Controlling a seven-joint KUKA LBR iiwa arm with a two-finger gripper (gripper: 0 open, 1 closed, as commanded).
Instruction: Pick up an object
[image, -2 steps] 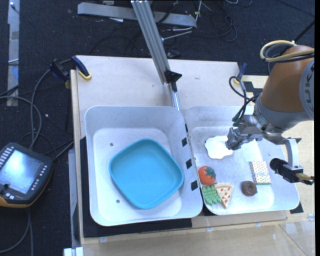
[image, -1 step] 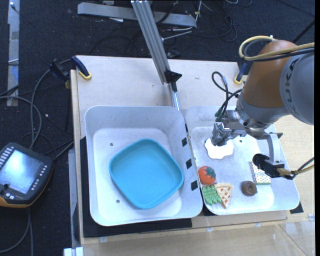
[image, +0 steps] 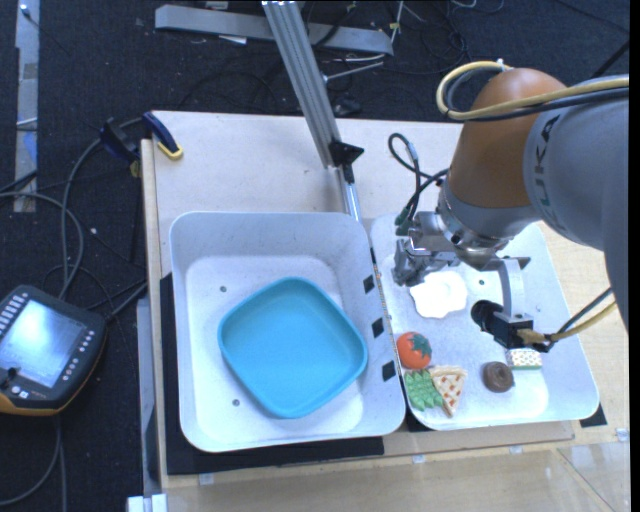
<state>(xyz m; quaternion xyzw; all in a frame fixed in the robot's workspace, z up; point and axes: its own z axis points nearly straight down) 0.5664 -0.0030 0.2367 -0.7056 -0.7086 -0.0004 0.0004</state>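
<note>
A white flat piece (image: 440, 296) lies in the right bin (image: 560, 400), just under the gripper (image: 412, 262), which hangs at its ten o'clock; whether the gripper is released or clenched cannot be told. At the piece's seven o'clock sits a red tomato (image: 414, 350), with a green leafy piece (image: 422, 388) and a pizza slice (image: 449, 387) beyond. A brown round piece (image: 498, 376) lies at five o'clock. The left bin (image: 200, 240), at nine o'clock, carries a blue tray (image: 290, 345).
</note>
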